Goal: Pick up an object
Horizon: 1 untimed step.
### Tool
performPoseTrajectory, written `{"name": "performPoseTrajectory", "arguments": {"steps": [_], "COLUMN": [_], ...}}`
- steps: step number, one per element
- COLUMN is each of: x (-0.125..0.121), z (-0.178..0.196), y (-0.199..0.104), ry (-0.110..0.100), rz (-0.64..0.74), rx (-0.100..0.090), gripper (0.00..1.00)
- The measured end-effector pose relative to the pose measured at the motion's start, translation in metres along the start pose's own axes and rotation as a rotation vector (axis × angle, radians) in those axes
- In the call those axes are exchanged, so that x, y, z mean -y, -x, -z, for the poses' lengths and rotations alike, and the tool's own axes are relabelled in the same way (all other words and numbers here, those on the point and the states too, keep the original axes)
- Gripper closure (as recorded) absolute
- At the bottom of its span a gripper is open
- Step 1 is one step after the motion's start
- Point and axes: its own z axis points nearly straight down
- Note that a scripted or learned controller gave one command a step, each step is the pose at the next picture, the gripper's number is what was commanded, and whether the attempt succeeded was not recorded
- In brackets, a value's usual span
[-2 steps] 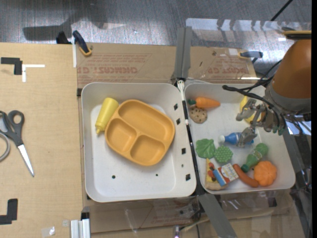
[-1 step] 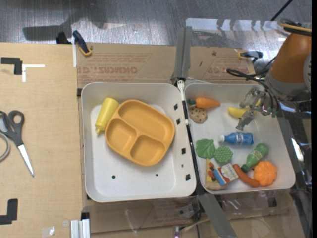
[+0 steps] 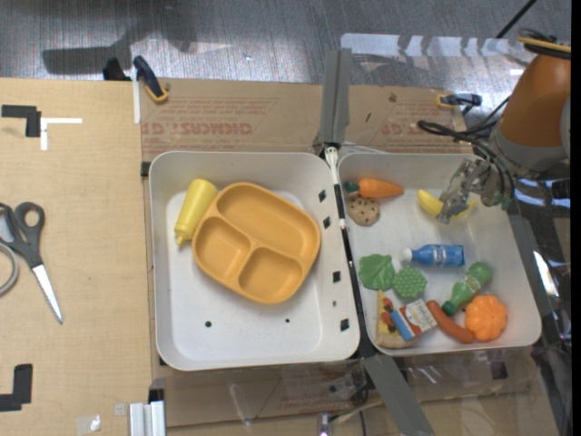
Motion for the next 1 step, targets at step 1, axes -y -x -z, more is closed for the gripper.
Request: {"name": "performPoseTrajectory", "arguments": {"steps": [1], "x": [-0.0569], "z": [0.1008], "y": [-0.0297], "ry": [0.000], "rz": [-0.008], "rx": [-0.010], "gripper": [1.00]}}
